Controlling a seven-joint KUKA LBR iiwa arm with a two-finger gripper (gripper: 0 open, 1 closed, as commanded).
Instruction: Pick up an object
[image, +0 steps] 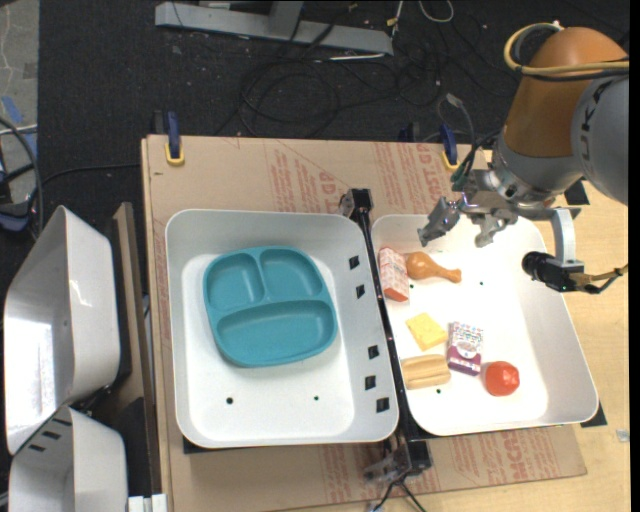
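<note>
The right bin (560, 330) holds several toy foods: a chicken drumstick (432, 267), a red-and-white packet (393, 274), a yellow cheese wedge (426, 330), a hot dog bun (425, 372), a purple-and-white carton (465, 347) and a red tomato (501, 377). My gripper (463, 226) hangs over the back of that bin, above and just right of the drumstick. Its two fingers are spread apart with nothing between them.
The left bin (190, 400) holds a teal divided plate (270, 305). A black divider with clips (375, 330) runs between the bins. White containers (55, 320) stand off the bench at the left. A black cable fitting (545, 268) hangs over the right bin's back right.
</note>
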